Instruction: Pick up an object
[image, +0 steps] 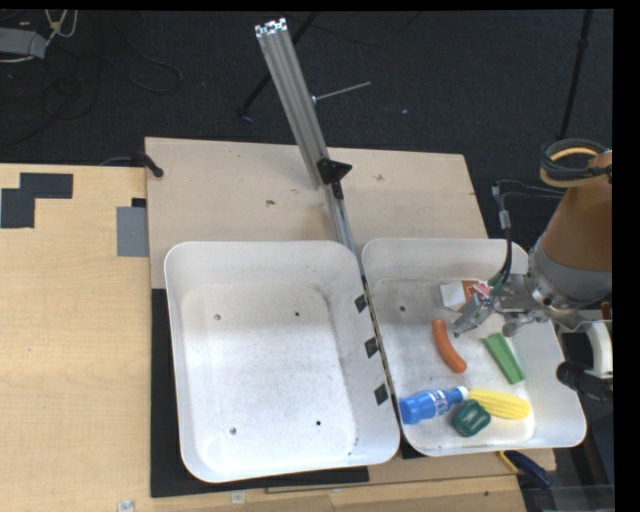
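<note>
The right bin (410, 270) holds an orange-red sausage (449, 344), a green stick (504, 358), a yellow corn cob (500, 404), a blue bottle with a white cap (431, 404), a dark green block (470, 419) and a small white-and-red packet (463, 293). My gripper (490, 316) hangs over the right bin between the sausage and the green stick, its fingers spread open with nothing between them. The packet lies just behind it.
The left bin (200, 300) lies beside the right one, with black clips along the shared rim. A slanted aluminium bar (300, 110) rises behind the bins. The arm's orange band (585, 225) stands at the right edge.
</note>
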